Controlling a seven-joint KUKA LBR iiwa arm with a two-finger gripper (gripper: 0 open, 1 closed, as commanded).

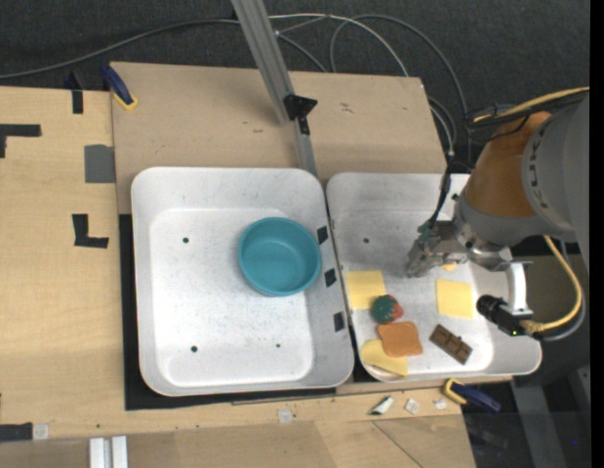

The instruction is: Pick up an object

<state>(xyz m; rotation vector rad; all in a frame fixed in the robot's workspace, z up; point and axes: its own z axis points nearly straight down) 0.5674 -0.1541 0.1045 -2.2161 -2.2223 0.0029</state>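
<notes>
In the right bin [380, 198] lie several small things: a yellow square [365, 287], a green and red ball [384, 309], an orange block [400, 338] resting on a pale yellow piece [382, 362], another yellow square [456, 298] and a brown chocolate bar [450, 342]. My gripper [421, 259] hangs low over the bin's middle, just left of the second yellow square and up-right of the ball. Nothing shows between its fingers.
A teal bowl [278, 255] sits in the left bin [184, 310], near its right wall. A metal pole [267, 47] slants down to the seam between the bins. Cables run across the back. The arm's bulk [516, 183] covers the right bin's right side.
</notes>
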